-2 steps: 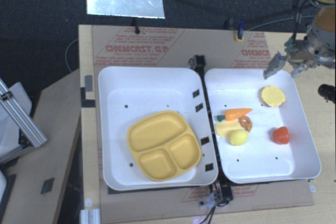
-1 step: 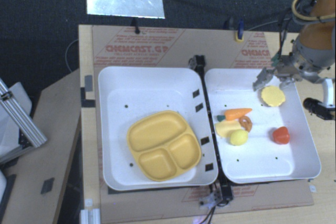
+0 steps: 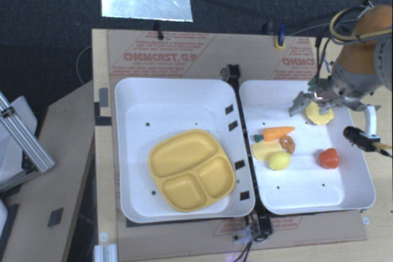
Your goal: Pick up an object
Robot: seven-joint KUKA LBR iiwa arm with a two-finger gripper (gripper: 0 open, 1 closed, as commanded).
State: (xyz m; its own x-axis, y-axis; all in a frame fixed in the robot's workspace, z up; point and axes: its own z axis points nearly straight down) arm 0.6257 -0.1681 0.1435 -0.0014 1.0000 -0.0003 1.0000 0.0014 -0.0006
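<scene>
Yellow plastic first: nearest us, the three-part tray (image 3: 191, 176) lies in the left bin (image 3: 135, 132). In the right bin (image 3: 353, 190) we pass a lemon (image 3: 279, 161), a red piece (image 3: 329, 158) and the carrot (image 3: 278, 131), long axis running left-right, tip pointing right, green end left. Farthest back, the gripper (image 3: 314, 102) is down over a pale yellow object (image 3: 320, 113) near the bin's far right corner. We judge this the grasp step; we can't tell whether its fingers are apart or clamped. Next move: close firmly, then lift straight up.

a bench (image 3: 73, 132) bearing two white bins (image 3: 178, 95) on printed board (image 3: 202, 55).
</scene>
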